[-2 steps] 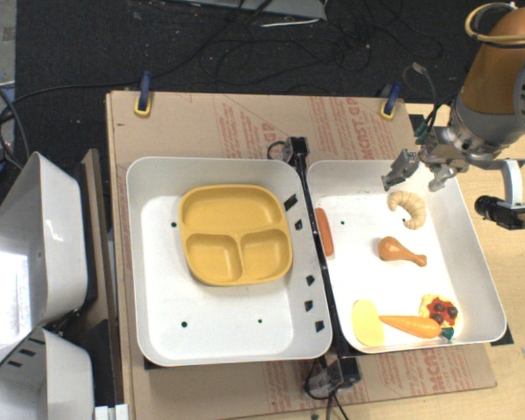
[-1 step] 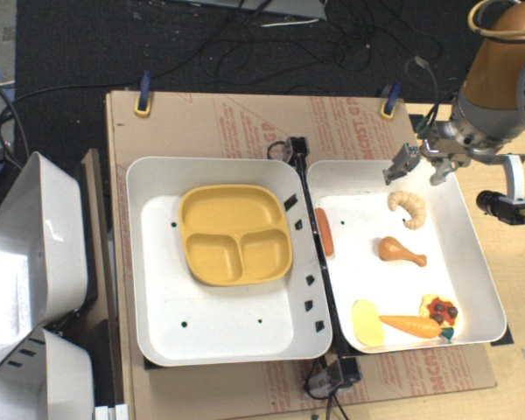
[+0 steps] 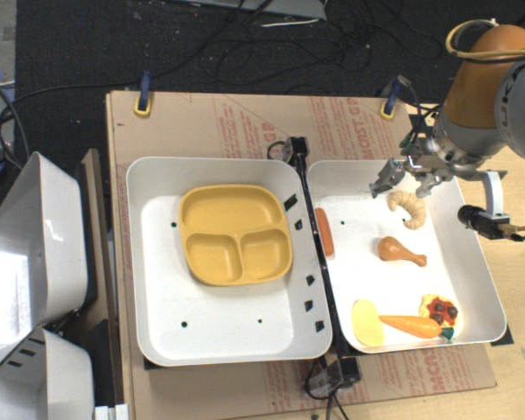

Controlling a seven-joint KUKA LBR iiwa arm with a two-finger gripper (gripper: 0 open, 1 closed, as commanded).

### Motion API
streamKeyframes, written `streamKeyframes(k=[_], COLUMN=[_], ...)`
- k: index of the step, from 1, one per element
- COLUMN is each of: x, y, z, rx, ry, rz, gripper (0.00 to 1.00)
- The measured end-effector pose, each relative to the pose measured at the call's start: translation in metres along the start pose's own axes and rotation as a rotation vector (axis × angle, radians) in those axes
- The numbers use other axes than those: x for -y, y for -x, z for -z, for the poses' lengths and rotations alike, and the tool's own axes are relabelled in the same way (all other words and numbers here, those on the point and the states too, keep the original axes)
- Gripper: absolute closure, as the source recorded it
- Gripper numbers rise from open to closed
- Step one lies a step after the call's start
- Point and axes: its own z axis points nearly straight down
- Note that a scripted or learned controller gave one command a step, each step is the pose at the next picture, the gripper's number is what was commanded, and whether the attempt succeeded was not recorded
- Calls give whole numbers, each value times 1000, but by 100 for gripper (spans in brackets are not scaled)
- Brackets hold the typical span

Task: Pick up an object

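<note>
The right bin holds several toy foods: a beige croissant near its back, a brown chicken drumstick in the middle, a red sausage along its left wall, and a yellow slice, an orange carrot and a pizza piece at the front. My gripper hangs at the bin's back, just above and behind the croissant. Its fingers are spread, with nothing between them.
The left bin carries a yellow three-compartment plate. A black divider strip runs between the bins. The cardboard base has yellow clamps at its back corners. White containers stand at the far left.
</note>
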Motion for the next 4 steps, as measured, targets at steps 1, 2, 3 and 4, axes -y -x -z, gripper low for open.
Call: streamKeyframes(k=[1, 2, 3, 4], x=[-7, -8, -8, -14], y=[-2, -3, -3, 5], z=[-60, -84, -73, -24], rx=[0, 1, 1, 1], ry=[-1, 2, 5, 8], rz=[1, 1, 2, -2], gripper=[0, 0, 100, 100])
